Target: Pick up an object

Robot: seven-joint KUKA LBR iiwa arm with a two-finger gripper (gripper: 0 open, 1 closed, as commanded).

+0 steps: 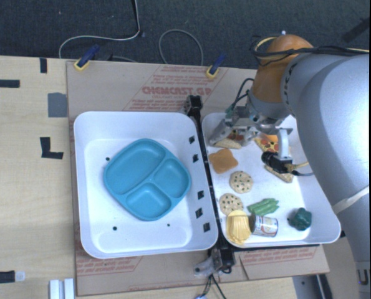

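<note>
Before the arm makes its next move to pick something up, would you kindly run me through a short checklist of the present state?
1. Gripper is over the right white bin, near its far end: ok.
2. Something held between the fingers: cannot tell.
3. Brown toast-like slice lies just below the gripper, uncovered: ok.
4. Two round speckled cookies lie apart from the slice: ok.
5. Blue divided plastic tray sits alone in the left white bin: ok.
6. Small metal can touches the yellow ridged item: not ok for a clean grasp.

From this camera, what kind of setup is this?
Likely a lab bin-picking test bench: two white bins on a cardboard sheet, toy food like cookies, and a blue divided tray.
</note>
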